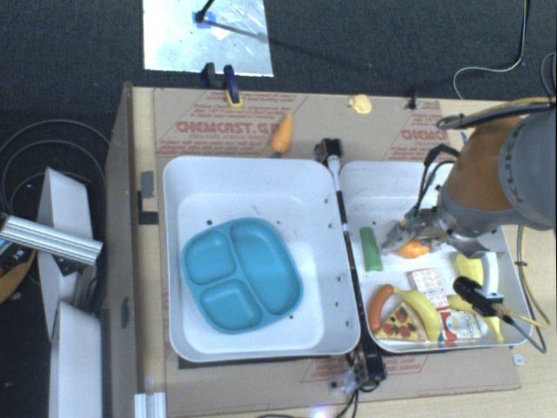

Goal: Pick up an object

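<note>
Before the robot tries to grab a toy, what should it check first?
1. Gripper is over the right bin: ok.
2. A toy is close by: ok, the small orange piece lies just beside the gripper.
3. Something is held already: cannot tell.
4. Room around the orange piece: ok, the green stick lies apart from it.
5. Crowding near the front: not ok, the banana, pizza slice and hot dog lie bunched together.
</note>
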Available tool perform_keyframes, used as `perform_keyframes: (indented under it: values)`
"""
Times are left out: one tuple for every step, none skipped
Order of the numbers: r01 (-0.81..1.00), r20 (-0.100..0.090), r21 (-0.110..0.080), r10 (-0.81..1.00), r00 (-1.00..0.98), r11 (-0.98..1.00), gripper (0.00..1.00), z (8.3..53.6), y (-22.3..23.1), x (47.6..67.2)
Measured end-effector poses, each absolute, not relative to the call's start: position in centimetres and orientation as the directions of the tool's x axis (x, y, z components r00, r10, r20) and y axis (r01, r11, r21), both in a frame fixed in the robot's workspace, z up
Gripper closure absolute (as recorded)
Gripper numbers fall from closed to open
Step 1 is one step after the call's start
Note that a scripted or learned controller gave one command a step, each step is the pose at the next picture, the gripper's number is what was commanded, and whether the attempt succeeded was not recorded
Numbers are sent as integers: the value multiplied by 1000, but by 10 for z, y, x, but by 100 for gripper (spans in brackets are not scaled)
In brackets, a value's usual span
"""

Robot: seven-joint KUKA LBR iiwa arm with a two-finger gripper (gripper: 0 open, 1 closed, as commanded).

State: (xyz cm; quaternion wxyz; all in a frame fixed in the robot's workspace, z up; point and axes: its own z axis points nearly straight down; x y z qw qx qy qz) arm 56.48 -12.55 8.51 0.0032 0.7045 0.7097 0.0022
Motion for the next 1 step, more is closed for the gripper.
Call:
perform_keyframes:
  values:
    - [1000,0,3,1000,-4,4,100,95,-127,562]
